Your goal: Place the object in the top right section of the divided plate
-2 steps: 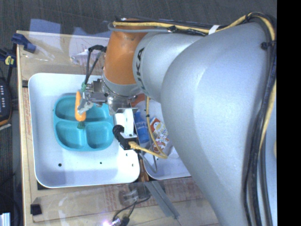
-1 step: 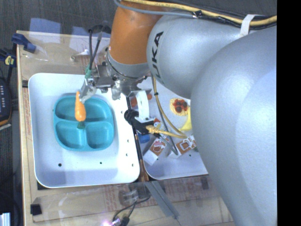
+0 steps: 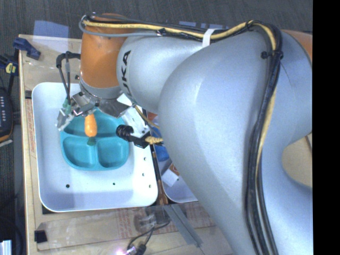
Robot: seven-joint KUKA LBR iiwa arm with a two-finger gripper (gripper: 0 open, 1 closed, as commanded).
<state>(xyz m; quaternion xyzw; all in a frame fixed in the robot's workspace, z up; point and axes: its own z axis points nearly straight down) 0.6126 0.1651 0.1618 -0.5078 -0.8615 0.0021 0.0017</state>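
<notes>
A teal divided plate [image 3: 109,155] lies in the left white bin [image 3: 85,195]. A small orange, carrot-like object [image 3: 90,125] stands on end in the picture over the plate's upper part, close to where the dividers meet. Its top end is tucked under my gripper [image 3: 79,110], which hangs low over the plate's upper left rim. I cannot tell whether the object is held or resting on the plate. The orange-banded wrist [image 3: 101,57] and the grey arm cover the plate's upper right part.
The arm's bulk [image 3: 223,132] hides nearly all of the right bin [image 3: 178,195], where blue and orange items [image 3: 162,155] peek out beside the bin wall. A black cable fitting [image 3: 125,132] juts over the plate's right side. Bare white floor of the left bin lies below the plate.
</notes>
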